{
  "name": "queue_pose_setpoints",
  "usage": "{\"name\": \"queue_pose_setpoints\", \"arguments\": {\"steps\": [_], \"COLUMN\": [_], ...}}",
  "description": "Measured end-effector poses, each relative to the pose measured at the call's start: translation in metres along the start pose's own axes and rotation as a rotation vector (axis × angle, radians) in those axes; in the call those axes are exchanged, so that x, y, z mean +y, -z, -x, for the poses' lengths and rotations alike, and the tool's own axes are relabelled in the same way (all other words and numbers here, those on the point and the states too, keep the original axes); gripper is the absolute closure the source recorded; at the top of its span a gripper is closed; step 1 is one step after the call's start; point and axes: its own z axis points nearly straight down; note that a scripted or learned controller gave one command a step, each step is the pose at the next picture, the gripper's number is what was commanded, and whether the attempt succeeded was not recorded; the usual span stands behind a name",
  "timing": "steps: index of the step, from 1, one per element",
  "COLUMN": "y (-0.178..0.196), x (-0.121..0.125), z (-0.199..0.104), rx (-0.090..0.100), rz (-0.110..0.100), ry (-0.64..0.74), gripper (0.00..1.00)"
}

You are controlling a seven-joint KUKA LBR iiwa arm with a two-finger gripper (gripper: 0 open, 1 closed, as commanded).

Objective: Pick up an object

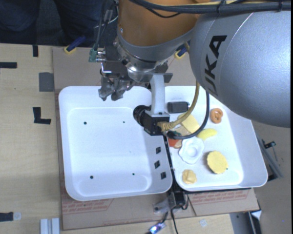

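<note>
My gripper (113,90) hangs over the far rim of the left bin (68,130), a dark metal cluster under the orange wrist band. Nothing shows held in it. The pickable objects lie in the right bin (249,145): an orange ring (216,115), a yellow wedge (189,124), a small yellow oval piece (208,133), a white fried-egg shape (191,151), a round yellow disc (217,162), a small tan lump (188,176), a red piece (174,142) and a dark grey block (177,106). All of them lie to the right of the gripper.
A white post (157,97) with a black fitting (146,120) and a yellow cable stands over the divide between the bins. The big grey arm body (244,52) covers the right bin's far corner. Brown cardboard (78,72) surrounds the bins.
</note>
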Motion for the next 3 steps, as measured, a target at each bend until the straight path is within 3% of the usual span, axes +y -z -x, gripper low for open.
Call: {"name": "queue_pose_setpoints", "arguments": {"steps": [1,2,3], "y": [0.109,0.101,0.111], "x": [-0.016,-0.015,-0.015], "z": [0.000,0.000,-0.001], "rx": [0.000,-0.007,-0.008], "rz": [-0.001,-0.013,-0.013], "ry": [0.000,-0.002,0.000], "gripper": [1.00,0.00,1.00]}}
